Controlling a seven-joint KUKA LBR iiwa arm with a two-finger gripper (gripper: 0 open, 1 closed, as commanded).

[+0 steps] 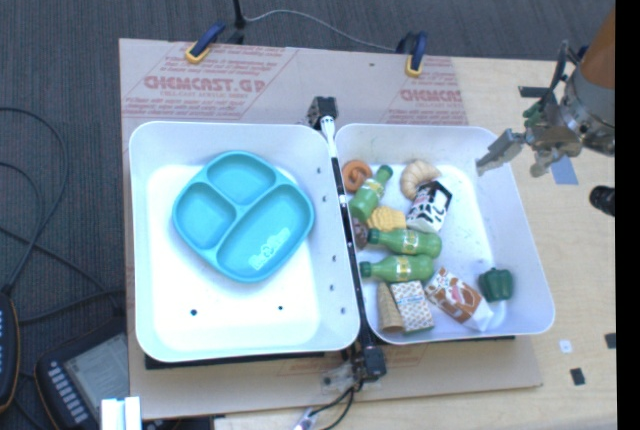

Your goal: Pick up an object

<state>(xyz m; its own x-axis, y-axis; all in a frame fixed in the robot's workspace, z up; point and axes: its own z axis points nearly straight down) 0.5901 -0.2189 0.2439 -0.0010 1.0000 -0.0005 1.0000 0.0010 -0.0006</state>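
The right bin point(520, 218) holds a pile of toy food. There is a donut point(355, 175), a bread roll point(419, 176), a black-and-white carton point(428, 209), a yellow corn piece point(387, 218) and three green bottles point(405, 241). Nearer the front lie a cracker box point(411, 306), a red-and-white snack bag point(455, 296) and a green pepper point(496, 284). My gripper point(520, 158) hovers over the bin's far right rim, above and to the right of the pile. It is open, with nothing between its fingers.
The left bin point(160, 298) carries a blue divided plate point(243, 215). A clamp and cable point(323, 110) sit at the back where the bins meet. Two clips point(412, 53) pin the cardboard sheet under the bins.
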